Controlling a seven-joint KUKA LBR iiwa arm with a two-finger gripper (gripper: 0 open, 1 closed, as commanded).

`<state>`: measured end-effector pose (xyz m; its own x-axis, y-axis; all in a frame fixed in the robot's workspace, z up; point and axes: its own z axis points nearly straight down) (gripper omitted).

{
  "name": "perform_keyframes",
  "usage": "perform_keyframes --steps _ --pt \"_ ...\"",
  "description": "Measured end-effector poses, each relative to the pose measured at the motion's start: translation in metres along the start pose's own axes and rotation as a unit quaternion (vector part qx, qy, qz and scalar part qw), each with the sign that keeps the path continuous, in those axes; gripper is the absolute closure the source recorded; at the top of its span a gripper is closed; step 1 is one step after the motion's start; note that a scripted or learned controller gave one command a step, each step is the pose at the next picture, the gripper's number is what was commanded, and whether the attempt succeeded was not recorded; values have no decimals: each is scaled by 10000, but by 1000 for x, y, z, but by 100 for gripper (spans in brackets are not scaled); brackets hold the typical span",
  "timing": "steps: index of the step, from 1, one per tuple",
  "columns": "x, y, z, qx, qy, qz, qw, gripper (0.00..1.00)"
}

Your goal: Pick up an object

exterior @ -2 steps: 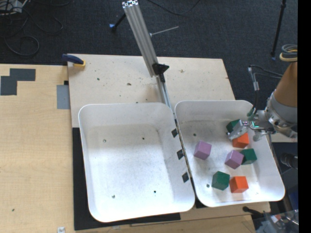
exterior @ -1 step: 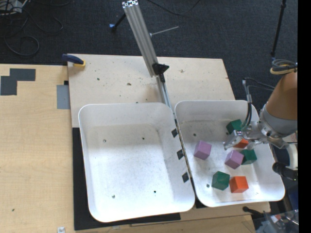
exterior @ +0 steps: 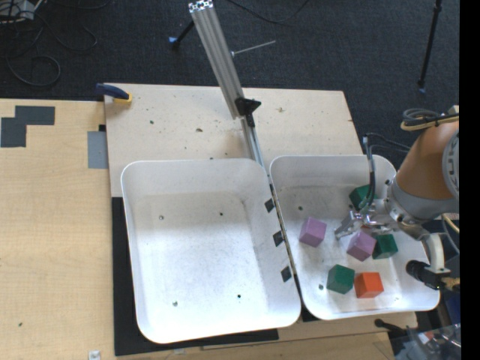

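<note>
The right bin (exterior: 300,178) holds several small blocks. A purple block (exterior: 313,231) lies near its middle and a second purple block (exterior: 361,245) lies just right of it. My gripper (exterior: 358,225) hangs directly over the upper edge of that second purple block, touching or almost touching it. A dark green block (exterior: 386,245) sits against this purple block's right side, partly under the wrist. Another green block (exterior: 361,196) shows behind the gripper. A green block (exterior: 340,278) and an orange block (exterior: 368,284) lie side by side near the front wall.
The left bin (exterior: 150,182) sits beside the right one, divided from it by a shared rim with black clips (exterior: 278,238). A slanted aluminium bar (exterior: 223,62) rises behind the bins. The grey-and-orange arm (exterior: 427,175) covers the right bin's right side.
</note>
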<state>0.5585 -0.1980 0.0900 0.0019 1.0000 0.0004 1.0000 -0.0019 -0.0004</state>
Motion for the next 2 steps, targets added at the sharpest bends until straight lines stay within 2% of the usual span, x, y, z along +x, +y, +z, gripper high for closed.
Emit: perform_keyframes --steps 1,2 --pt "-1 0 -12 3 5 26 10000 100" --pt "3 -1 -73 -18 -5 -13 10000 100"
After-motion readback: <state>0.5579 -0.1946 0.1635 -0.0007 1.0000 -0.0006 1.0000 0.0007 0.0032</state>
